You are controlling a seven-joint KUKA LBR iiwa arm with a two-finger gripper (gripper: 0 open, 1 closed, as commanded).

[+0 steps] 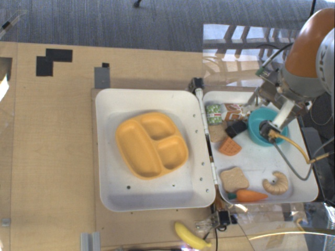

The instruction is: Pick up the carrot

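You saw the carrot (252,195) lying near the right bin's (309,192) front edge, just right of the bread (233,179), long axis across, tip pointing right. Wooden bench (47,156); grey carpet (104,9) beyond.

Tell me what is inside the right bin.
The right bin holds a carrot, bread slice, croissant, orange waffle, green can and teal bowl. The arm hangs over the bowl, hiding part of it and the bin floor beneath.
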